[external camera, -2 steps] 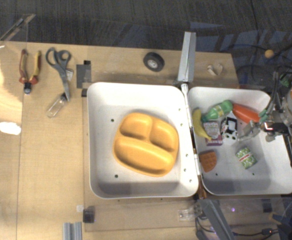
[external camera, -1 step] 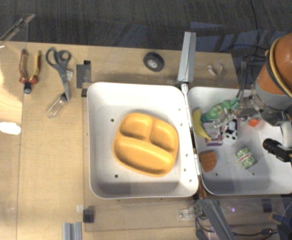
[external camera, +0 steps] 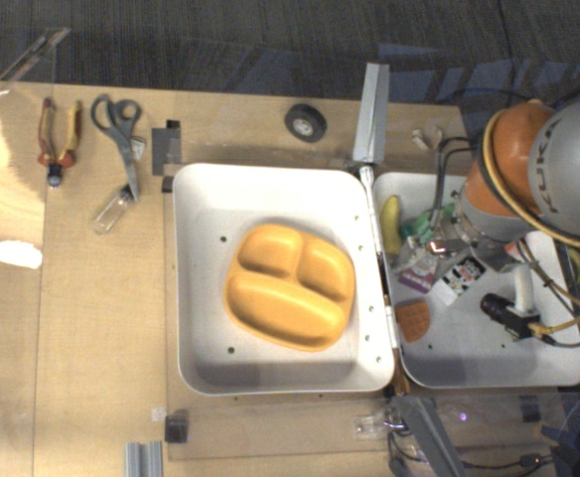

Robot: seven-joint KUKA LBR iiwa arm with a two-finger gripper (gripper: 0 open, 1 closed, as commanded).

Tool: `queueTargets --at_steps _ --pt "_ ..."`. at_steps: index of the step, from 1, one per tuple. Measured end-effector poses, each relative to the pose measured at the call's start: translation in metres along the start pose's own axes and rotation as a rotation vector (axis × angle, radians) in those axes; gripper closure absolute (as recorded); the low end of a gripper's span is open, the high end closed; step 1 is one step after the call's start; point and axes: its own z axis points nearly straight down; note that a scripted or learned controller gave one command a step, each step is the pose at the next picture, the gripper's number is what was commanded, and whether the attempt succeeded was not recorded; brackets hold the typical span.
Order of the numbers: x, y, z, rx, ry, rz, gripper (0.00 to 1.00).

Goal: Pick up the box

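Wooden bench (external camera: 72, 346), two white bins (external camera: 196, 266), scissors (external camera: 121, 132), pliers (external camera: 57, 137), tape roll (external camera: 306, 121), white scrap (external camera: 17, 254)

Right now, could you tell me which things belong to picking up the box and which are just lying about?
Job: small white box, right bin, gripper.
Lying about: yellow moulded piece, scissors, pliers, tape roll, banana.

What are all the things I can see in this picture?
Divided tray: one, yellow-orange, in the left bin.
Banana: one, yellow, left edge of the right bin.
Round disc: one, brown-orange, right bin's near left.
Small packets: a few, mixed colours, jumbled in the right bin; which one is the box, I cannot tell.
Scissors: one, grey, bench far left.
Pliers: one, red-handled, beside the scissors.
Tape roll: one, black, behind the bins.
Arm: one, grey and orange, over the right bin.
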Motion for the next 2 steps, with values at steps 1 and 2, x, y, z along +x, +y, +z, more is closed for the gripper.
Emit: queueTargets --at_steps 1,2 --pt "0.000 0.003 -0.012 -0.006 -0.001 -0.002 1.00" --pt "0.071 -0.003 -0.105 0.002 0.001 0.113 1.00"
